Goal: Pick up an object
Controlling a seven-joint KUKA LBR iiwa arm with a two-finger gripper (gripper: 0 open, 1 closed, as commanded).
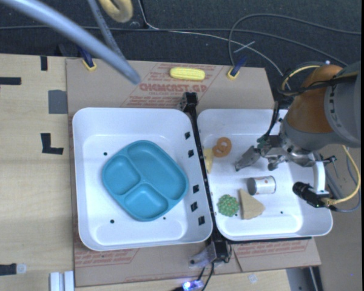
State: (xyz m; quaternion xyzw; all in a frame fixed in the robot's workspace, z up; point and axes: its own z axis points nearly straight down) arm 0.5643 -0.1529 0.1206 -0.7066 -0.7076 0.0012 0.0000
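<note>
Left bin point(85, 180): blue divided plate point(144, 179). Right bin point(315, 226): tan wedge point(252, 206), silver can point(262, 185), green ball point(228, 205), orange ring point(222, 145). Gripper point(250, 158) above the can; how far its jaws are parted, cannot tell, nothing seen held. Step: approach. Next, I judge: descend, close.

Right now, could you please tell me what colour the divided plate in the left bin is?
The divided plate is light blue, clear in the camera view.

Single fixed camera above bench, angled down on both bins point(85, 180).
</note>
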